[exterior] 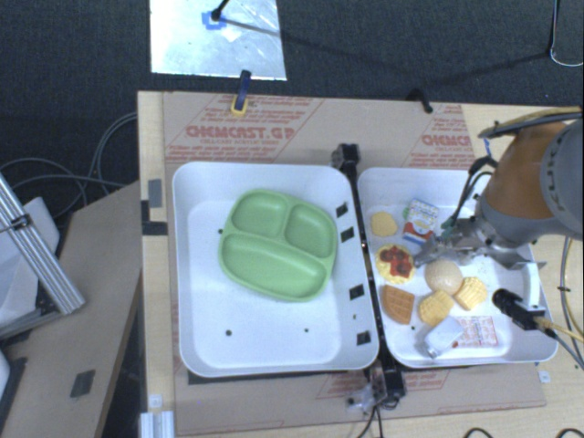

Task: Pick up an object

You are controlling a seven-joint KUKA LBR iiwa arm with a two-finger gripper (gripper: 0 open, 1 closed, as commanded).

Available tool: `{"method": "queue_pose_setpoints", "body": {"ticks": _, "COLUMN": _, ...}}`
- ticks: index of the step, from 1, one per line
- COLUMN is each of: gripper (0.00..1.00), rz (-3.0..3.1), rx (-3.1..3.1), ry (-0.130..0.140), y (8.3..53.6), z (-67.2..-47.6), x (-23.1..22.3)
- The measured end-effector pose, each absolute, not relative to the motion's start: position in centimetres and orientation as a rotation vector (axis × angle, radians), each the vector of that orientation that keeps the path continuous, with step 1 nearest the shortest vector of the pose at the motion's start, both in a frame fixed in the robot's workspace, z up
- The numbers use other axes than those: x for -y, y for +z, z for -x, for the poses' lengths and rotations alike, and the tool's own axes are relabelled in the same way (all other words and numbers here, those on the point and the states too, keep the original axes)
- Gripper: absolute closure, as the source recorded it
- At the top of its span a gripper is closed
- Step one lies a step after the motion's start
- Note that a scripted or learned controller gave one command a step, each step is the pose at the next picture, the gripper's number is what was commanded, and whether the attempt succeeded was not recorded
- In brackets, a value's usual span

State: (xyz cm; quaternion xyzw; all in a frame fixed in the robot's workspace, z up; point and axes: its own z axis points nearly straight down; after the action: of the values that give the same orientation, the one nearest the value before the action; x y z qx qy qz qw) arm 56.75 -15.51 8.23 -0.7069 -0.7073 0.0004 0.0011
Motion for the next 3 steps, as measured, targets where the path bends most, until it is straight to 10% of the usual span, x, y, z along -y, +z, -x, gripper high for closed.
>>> {"method": "queue_pose_setpoints", "body": {"ticks": 1, "gripper": 1.0, "rz": 2.223, "rx": 2.224, "ry": -0.003, "y": 9.5, "z": -56.9, "x": 15.6}}
{"method": "queue_pose_setpoints", "body": {"ticks": 3, "gripper": 1.0, "rz": 2.221, "rx": 2.229, "ry": -0.005, "y": 20.0, "z": -56.8, "x": 16.0}}
